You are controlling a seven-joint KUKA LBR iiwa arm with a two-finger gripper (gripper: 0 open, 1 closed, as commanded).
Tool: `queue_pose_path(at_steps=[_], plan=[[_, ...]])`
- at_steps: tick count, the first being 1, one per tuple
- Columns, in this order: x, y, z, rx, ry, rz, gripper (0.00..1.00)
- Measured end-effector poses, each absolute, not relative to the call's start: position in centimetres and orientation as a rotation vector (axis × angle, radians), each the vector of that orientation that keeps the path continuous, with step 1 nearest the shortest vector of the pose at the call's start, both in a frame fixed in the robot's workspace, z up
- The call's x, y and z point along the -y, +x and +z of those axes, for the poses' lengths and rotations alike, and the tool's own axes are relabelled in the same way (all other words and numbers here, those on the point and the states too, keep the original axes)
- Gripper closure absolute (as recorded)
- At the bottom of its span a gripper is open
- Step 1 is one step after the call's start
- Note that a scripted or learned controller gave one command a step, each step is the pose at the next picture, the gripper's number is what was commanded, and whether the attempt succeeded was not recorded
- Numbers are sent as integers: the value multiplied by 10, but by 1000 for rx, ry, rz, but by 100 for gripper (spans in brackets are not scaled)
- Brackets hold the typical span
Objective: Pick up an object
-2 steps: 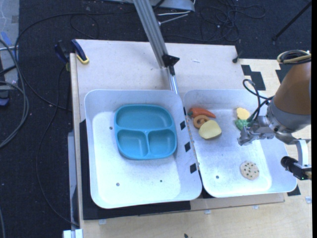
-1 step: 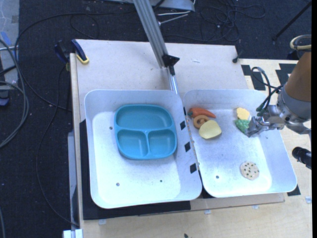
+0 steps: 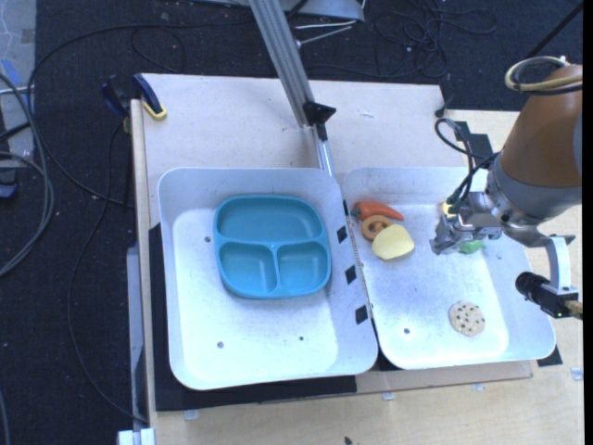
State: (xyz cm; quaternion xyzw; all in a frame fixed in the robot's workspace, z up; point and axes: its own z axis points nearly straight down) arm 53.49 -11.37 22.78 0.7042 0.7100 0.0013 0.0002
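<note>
Jaws of the arm sit low in the right bin, at its far right part, and whether they are wide or narrow cannot be told. A green object lies just beside them. Left of it rest a yellow piece and an orange carrot, touching. A cookie lies nearer. The left bin bears a blue divided plate.

Even, soft light; slight blur.
</note>
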Motion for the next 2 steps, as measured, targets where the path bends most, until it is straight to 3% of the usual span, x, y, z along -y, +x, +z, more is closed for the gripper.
queue_pose_path(at_steps=[1, 2], plan=[[63, 525, 227, -2231, 2215, 1, 100], [12, 529, 238, -2230, 2213, 3, 100]])
